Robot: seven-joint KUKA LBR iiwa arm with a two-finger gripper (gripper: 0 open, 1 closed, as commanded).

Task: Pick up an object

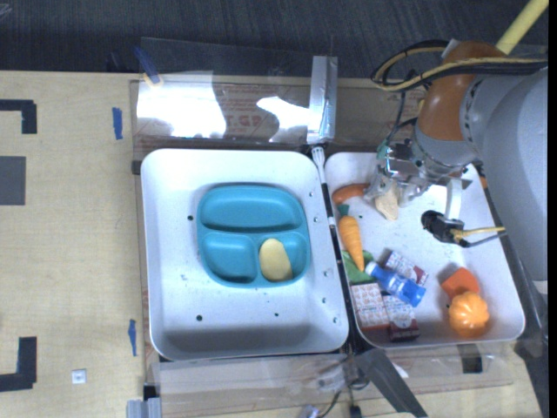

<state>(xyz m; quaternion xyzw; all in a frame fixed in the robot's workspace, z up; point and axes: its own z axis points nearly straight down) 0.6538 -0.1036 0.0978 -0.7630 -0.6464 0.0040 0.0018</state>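
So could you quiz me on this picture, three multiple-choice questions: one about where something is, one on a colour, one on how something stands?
1. Where does the yellow potato-like piece lie?
A. in the blue divided tray
B. beside the carrot
C. on the bare bench

2. What colour is the pumpkin?
A. green
B. orange
C. white

3. Where does the pincer hang?
A. over the left bin
B. outside both bins
C. over the right bin

Answers: 1 A, it sits in the tray's lower right compartment. 2 B, plainly orange, at the right bin's near corner. 3 C, it hangs over that bin's far left part.

Bright overhead light, glare on plastic sheet [218,111].
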